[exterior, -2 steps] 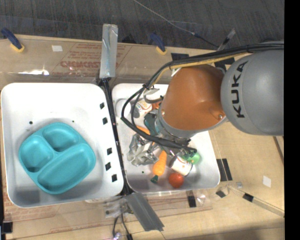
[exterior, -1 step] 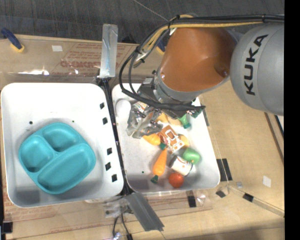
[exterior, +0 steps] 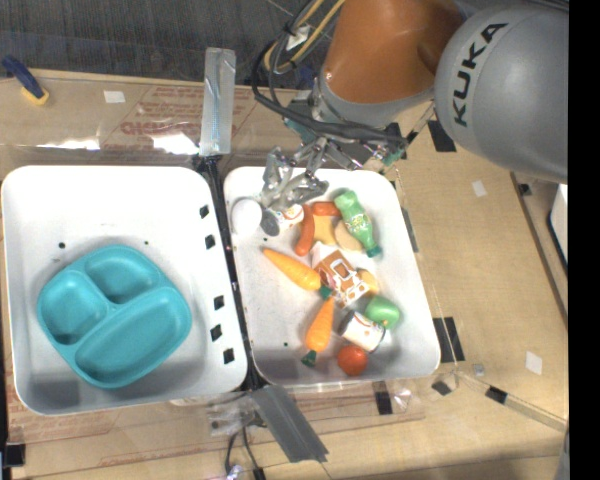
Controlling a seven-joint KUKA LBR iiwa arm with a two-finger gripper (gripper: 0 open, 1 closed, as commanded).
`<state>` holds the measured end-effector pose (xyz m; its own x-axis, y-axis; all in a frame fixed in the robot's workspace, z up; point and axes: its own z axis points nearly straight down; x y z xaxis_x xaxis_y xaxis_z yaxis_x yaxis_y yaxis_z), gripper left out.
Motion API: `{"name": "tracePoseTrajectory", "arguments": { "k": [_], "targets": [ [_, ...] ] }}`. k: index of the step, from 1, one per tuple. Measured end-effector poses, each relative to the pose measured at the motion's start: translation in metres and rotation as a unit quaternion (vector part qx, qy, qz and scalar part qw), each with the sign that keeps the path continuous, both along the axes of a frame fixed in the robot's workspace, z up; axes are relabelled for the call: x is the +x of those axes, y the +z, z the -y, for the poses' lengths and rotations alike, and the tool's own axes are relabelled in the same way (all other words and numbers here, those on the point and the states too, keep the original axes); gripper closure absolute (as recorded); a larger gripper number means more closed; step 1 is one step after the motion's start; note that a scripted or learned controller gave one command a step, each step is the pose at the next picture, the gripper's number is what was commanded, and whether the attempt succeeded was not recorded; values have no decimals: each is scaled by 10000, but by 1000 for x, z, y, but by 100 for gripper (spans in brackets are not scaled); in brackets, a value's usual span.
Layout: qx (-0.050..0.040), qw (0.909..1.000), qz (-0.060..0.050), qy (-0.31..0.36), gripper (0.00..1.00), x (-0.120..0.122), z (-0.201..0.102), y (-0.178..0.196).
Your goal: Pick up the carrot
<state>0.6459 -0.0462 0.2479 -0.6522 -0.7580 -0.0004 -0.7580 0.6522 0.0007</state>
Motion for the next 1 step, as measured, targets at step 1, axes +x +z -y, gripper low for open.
{"name": "tracePoseTrajectory", "arguments": {
  "k": [1],
  "targets": [
    [-6, 9996, -14, -267, 100, -3, 68, -58]
  ]
}}
